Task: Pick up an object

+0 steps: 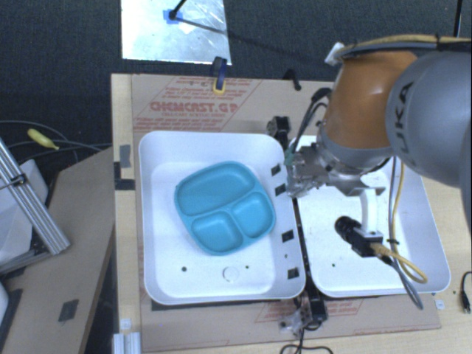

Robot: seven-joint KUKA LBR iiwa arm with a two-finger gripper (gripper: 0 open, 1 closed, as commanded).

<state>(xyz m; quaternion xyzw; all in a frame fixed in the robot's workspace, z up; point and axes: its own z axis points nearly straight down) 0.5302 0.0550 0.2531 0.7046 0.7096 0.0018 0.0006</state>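
- The left bin (158, 220) holds a blue tray (223, 206) with three compartments, lying flat near the bin's middle, tilted a little against the bin's sides. Nothing touches it.
- A faint round clear thing (232, 274) seems to lie on the bin floor just below the tray; it is too pale to name.
- The tray looks like the only thing here worth picking, so I take it as the task's thing. It rests in the bin, not lifted, so the pick is not yet done.
- The divide (295, 227) between the two bins runs down the middle of the view, with small black clips along it.
- The gripper (296, 177) sits low over that divide, near the upper right corner of the left bin, just beside the tray's right edge but apart from it. The wrist hides most of it, so I cannot tell how its pincer stands, and I see nothing held there.
- The right bin (420, 271) lies under the arm (391, 102); a black fitting and yellow cable hang over its floor.
- What is left, as I judge it: move left over the tray, come down, close on a rim and lift.
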